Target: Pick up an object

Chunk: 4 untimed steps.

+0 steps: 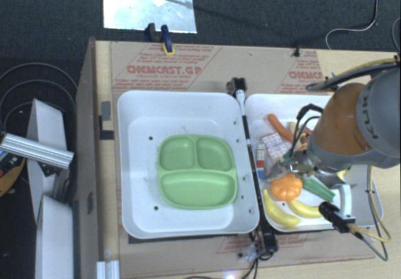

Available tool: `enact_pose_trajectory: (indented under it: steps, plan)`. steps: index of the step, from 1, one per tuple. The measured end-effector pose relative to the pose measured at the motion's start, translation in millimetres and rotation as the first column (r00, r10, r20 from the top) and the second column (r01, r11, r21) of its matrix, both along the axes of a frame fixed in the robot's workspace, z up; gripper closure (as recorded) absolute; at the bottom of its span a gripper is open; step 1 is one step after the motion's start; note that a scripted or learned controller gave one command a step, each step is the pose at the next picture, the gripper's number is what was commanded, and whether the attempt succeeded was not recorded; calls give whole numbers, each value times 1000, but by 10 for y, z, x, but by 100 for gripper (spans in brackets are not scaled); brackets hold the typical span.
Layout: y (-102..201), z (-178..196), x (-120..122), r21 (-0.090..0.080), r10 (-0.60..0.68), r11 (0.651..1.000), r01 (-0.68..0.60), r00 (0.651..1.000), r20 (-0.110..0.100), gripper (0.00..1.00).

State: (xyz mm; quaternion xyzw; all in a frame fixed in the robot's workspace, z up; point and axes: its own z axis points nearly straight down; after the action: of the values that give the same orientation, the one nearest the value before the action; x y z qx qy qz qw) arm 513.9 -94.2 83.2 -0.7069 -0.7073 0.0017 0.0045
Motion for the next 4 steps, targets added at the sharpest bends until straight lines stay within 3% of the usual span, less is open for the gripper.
enact_pose_trajectory:
  steps: [1,2,3,4]
  plan:
    - [-21,136,47,-4,1,1000,-1,1000,11,100]
    - [-20,132,46,-3,1,1000,-1,1000,11,0]
    - [-339,14,811,-7,4,1000,-4,1000,16,0]
    - [-325,119,786,-5,4,1000,-4,1000,13,100]
